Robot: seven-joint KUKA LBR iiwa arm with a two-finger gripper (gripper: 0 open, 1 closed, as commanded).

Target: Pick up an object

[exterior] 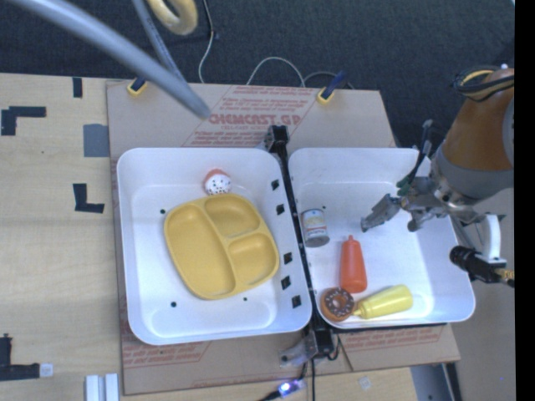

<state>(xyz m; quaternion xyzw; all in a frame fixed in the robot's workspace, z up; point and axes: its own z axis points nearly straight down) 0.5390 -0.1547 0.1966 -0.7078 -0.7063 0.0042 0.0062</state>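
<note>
Wooden bench (pixel 50 224), cardboard sheet (pixel 251 115) on it, two white bins (pixel 134 249) side by side

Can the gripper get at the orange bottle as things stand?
Probably yes. The gripper hovers in the right bin just up and right of the orange bottle, with bare floor between them; the small can and yellow bottle lie off that line.

Two white bins are seen side by side. In the left bin (pixel 138 224) a yellow divided plate (pixel 220 245) is placed, with a small white speckled ball (pixel 216 183) just behind it. In the right bin (pixel 435 266) a small can (pixel 314 226), an orange bottle (pixel 352 264), a yellow bottle (pixel 384 301) and a donut (pixel 337 304) are found. The gripper (pixel 378 213) is held above the right bin, apart from the objects.
</note>
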